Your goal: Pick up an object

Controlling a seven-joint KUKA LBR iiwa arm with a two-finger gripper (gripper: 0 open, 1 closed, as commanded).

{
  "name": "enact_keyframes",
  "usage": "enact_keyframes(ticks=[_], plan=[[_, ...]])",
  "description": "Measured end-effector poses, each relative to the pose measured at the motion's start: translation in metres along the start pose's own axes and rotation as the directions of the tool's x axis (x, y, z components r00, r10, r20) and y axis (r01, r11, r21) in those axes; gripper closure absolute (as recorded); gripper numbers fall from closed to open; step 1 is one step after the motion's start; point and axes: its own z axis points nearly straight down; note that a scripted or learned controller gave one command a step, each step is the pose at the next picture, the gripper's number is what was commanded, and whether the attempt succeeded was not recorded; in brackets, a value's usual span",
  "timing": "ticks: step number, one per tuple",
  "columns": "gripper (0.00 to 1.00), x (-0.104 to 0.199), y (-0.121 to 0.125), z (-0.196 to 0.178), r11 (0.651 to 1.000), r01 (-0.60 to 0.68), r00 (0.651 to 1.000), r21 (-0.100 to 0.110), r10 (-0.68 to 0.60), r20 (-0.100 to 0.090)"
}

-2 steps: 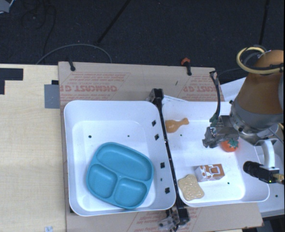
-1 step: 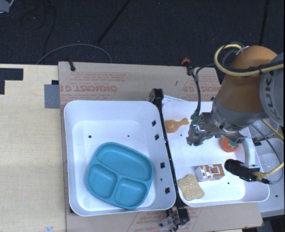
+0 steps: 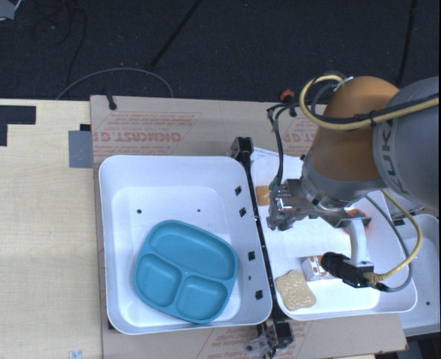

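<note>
My gripper (image 3: pixel 281 212) hangs low over the left part of the right bin (image 3: pixel 401 302), under the grey and orange arm. Just left of it, by the bin's wall, lies a small orange-tan piece (image 3: pixel 262 194). A beige, speckled slice-shaped thing (image 3: pixel 296 290) lies at the bin's front left. Behind that sits a small silver and red packet (image 3: pixel 312 266), partly covered. A bit of red-orange (image 3: pixel 360 215) peeks out beside the arm's white bracket. The arm hides much of this bin's floor.
The left bin (image 3: pixel 123 193) holds a blue divided plate (image 3: pixel 185 270) with three compartments, lying toward the front. A black divider rail (image 3: pixel 251 223) runs between the two bins. Cardboard lies under both bins.
</note>
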Motion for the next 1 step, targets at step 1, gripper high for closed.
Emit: enact_keyframes(ticks=[1], plan=[[1.0,0.0555,-0.0067,0.011,1.0,0.002,1.0,0.001,-0.002,0.0]])
